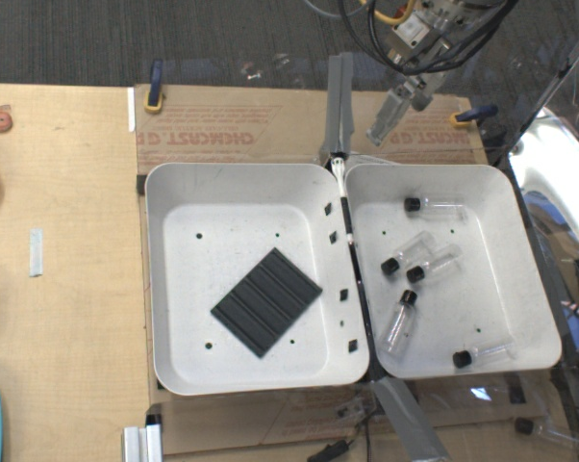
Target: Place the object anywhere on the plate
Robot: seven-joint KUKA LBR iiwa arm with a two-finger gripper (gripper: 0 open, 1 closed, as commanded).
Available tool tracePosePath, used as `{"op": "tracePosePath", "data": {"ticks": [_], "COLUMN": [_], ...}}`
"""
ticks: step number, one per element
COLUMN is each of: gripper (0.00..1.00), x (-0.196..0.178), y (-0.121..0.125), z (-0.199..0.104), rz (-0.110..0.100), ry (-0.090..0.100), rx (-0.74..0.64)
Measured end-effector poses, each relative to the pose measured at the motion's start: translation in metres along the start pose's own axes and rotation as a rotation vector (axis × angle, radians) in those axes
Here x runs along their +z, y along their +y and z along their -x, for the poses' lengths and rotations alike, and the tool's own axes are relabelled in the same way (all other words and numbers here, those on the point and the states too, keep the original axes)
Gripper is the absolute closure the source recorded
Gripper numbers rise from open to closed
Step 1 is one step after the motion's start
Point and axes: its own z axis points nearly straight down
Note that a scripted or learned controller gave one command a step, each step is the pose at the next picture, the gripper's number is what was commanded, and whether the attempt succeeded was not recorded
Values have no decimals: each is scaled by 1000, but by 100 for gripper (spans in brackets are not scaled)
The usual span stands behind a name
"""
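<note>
- Black and ribbed, the flat plate lies turned at an angle on the floor of the left bin, a little below the bin's middle.
- Clear vials with black caps lie scattered in the right bin, well apart from the plate: one vial near the back, a pair close together near the middle, another just below them and one by the front wall.
- The tool hangs above the cardboard sheet behind the right bin, tilted, over no vial and touching none.
- Whether the tool is apart or together cannot be told from this slanted look; nothing shows in it.
- Both bins sit side by side on the surface.
</note>
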Motion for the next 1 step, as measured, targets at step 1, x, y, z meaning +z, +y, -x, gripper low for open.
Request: {"op": "tracePosePath", "data": {"ticks": [1], "gripper": [0], "x": [0], "y": [0], "z": [0], "rz": [0], "ry": [0], "rx": [0]}}
